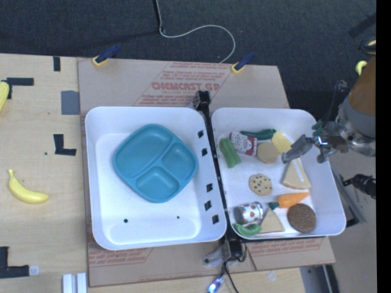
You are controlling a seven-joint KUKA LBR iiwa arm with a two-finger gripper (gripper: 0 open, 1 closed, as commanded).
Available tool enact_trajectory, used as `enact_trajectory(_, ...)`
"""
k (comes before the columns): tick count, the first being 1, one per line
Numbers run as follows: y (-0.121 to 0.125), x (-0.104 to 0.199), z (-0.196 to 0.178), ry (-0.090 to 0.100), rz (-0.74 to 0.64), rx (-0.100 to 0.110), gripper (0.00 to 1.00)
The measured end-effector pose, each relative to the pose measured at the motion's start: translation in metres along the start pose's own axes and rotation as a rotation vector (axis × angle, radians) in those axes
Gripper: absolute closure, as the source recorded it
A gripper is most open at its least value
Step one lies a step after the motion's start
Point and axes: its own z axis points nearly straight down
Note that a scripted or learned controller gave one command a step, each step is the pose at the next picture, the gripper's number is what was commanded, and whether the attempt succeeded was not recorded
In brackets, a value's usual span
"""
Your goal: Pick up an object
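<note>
My gripper point(303, 152) hangs over the right bin point(335, 188) near its right wall, fingers spread and holding nothing. The pale yellow cheese wedge point(297, 177) lies just beneath them, beside the orange carrot point(292, 198). Nothing is lifted yet; descending, clamping and raising all remain.

One fixed camera looks down at a slant from above the bench point(43, 139), far enough back to take in both white bins: left bin point(98, 182), right bin point(327, 218), with dark floor beyond
</note>
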Motion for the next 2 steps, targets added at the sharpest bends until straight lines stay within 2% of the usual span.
enact_trajectory(1,-0.0411,0.0706,-0.0998,0.001,-0.008,-0.008,0.0)
enact_trajectory(2,-0.0403,0.0675,-0.1037,0.0,-0.003,0.0,1.0)
